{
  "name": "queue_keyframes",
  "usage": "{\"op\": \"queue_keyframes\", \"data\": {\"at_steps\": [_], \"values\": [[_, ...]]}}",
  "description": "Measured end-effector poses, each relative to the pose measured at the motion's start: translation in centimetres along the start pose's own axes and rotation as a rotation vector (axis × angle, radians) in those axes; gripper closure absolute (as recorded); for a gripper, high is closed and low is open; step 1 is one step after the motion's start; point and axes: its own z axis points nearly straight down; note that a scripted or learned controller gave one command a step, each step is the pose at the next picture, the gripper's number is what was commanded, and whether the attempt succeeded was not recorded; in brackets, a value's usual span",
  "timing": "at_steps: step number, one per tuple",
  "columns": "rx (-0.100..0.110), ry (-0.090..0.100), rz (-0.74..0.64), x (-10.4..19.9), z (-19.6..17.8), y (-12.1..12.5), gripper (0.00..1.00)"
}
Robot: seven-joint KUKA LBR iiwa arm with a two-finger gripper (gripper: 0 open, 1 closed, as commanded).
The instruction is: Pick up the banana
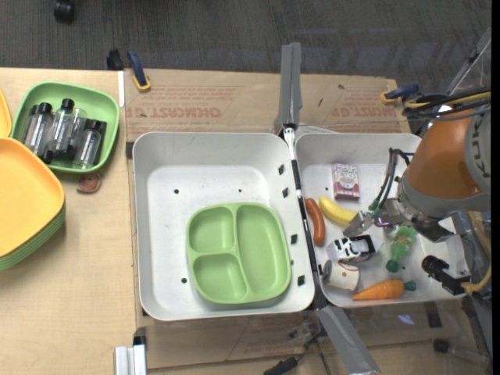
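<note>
The banana, short and yellow, lies in the right bin near its left wall, between a red sausage and my gripper. My gripper is low in the bin, just right of the banana's right end and touching or nearly touching it. The grey arm with its orange band reaches in from the right and hides part of the bin behind it.
The right bin also holds a small pink box, a black-and-white object, a green bottle, a white cup and a carrot. A green divided plate lies in the left bin.
</note>
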Motion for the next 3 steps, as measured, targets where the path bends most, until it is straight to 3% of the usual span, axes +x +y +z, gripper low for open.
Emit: {"op": "queue_keyframes", "data": {"at_steps": [1, 2, 3], "values": [[0.0, 0.0, 0.004, -0.1, -0.9, 0.0, 1.0], [0.001, -0.001, -0.038, -2.1, -5.4, 6.1, 1.0], [0.003, 0.0, 0.195, -0.3, -9.1, 0.0, 1.0]]}}
